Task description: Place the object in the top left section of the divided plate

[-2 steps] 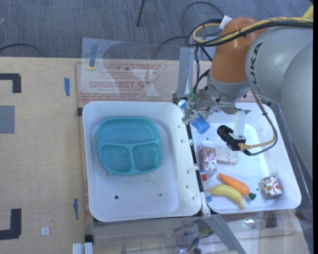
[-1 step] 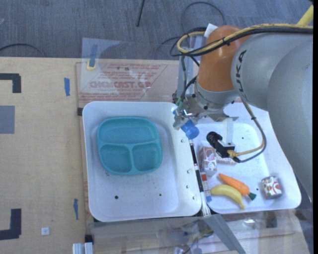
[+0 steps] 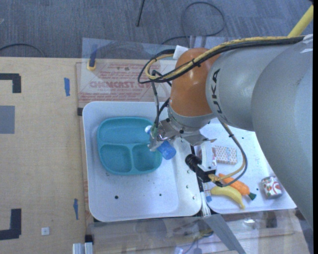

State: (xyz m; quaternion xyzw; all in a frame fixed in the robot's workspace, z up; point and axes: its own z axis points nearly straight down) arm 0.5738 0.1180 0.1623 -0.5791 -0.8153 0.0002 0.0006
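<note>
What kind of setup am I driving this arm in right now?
Probably a robotics lab test bench: two white bins on a wooden benchtop, blue tape markers, loose cables on grey carpet, and toy food like a banana.

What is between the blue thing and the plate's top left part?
Nothing visible. The blue object sits at the end effector, over the teal divided plate's right rim. The top left section lies bare just beside it.

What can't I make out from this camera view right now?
- Jaws: hidden beneath the orange wrist band; open or shut unclear.
- Blue object at the teal divided plate rim: partly covered by the gripper; its shape and whether it's held are unclear.
- Small can: label too small to read.
- Right bin: largely covered by the arm.
</note>
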